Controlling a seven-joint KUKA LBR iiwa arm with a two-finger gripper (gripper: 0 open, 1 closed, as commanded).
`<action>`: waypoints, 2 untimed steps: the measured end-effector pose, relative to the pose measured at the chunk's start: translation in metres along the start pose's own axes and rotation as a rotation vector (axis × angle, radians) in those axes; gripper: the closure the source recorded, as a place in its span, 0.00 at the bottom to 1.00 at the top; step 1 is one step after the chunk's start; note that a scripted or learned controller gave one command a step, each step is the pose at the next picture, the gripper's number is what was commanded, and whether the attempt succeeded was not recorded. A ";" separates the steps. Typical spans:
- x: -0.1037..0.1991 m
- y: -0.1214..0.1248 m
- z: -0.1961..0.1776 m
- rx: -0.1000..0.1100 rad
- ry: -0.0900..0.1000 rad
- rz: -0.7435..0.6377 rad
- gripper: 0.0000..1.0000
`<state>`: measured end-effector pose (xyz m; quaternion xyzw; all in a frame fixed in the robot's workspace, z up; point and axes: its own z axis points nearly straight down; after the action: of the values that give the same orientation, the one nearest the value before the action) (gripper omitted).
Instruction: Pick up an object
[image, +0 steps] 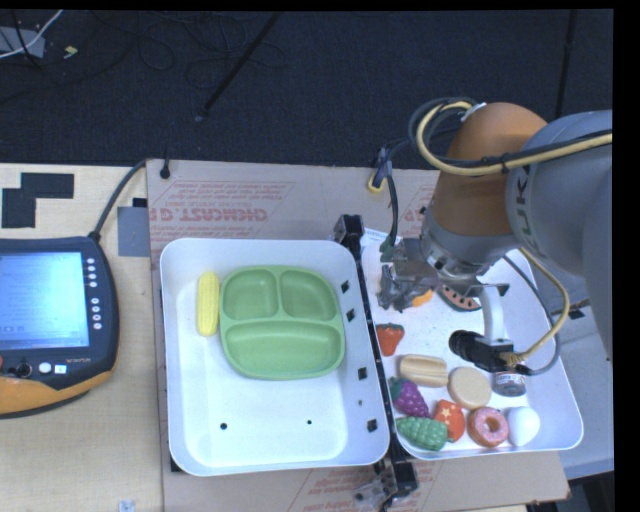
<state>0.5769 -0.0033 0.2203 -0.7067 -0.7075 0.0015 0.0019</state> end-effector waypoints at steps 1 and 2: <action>0.045 -0.014 -0.007 0.001 0.000 -0.002 1.00; 0.074 -0.010 -0.014 -0.001 0.000 -0.001 1.00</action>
<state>0.5668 0.0704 0.2347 -0.7063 -0.7080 0.0012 0.0014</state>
